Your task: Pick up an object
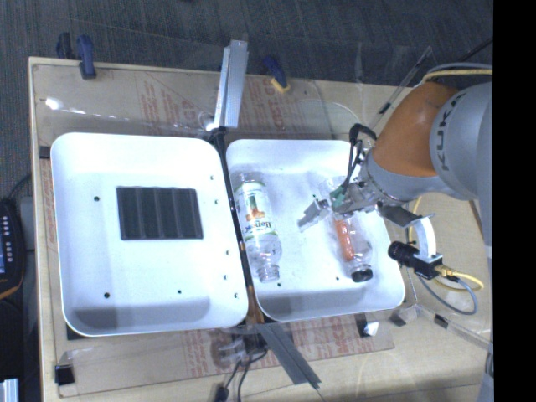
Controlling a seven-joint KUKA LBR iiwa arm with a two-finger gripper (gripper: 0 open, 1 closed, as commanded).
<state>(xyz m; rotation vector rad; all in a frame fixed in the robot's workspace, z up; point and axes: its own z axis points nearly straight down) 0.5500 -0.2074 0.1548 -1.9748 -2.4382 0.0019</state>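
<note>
My gripper [329,208] hangs low over the right bin [289,157], in its right half. Directly below and to its right lies a small clear bottle [352,245] with an orange label and a black cap, pointing toward the bin's front; its upper end is under the gripper. A larger clear bottle [255,224] with a white and green label lies lengthwise along the bin's left wall, well apart from the gripper. Some crumpled clear plastic [328,184] sits just behind the gripper. I see nothing held.
The left bin [75,249] holds a dark ribbed rectangular panel [159,213]. A metal divider bar [229,86] rises between the bins at the back. Cables and a black connector [414,258] trail off the arm past the right bin's right edge.
</note>
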